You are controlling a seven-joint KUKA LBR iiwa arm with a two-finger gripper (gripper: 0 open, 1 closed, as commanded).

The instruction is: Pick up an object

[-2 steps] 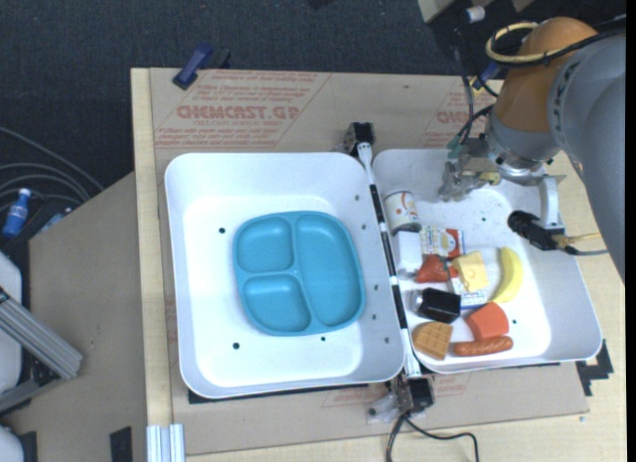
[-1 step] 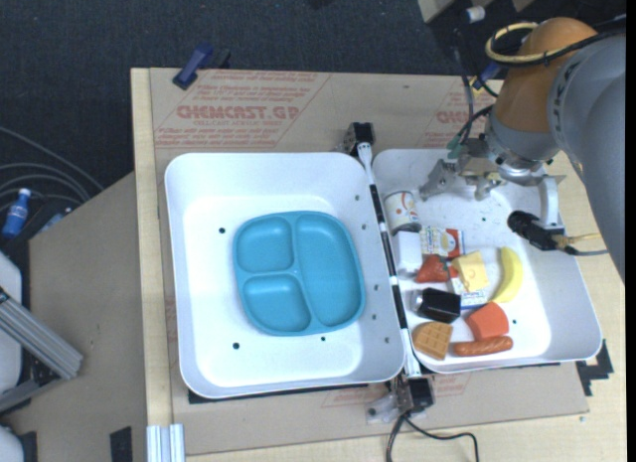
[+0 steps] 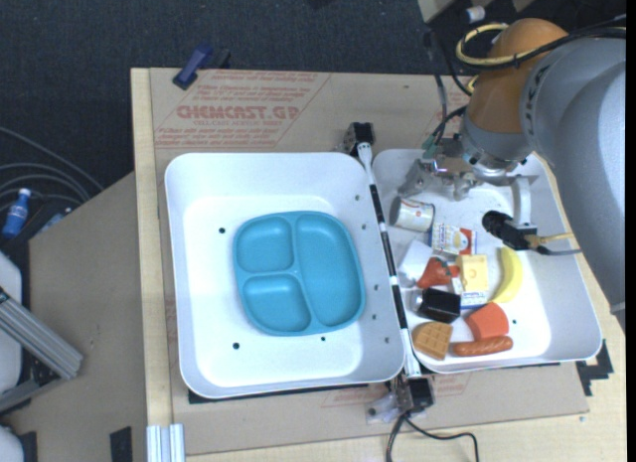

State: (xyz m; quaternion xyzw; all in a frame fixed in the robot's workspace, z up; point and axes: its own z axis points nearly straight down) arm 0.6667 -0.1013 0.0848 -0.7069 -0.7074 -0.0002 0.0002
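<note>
Camera view: hand above right bin

We are seeing smooth, glossy white plastic on the left bin, a matt blue plastic-looking divided plate well left of the gripper, and rough bare wood on the bench.

The left bin holds a blue divided plate. In the right bin lie a banana, a cookie, a sausage and a small can. The claw hangs over that bin's far end, above the can, on the tabletop.
</note>
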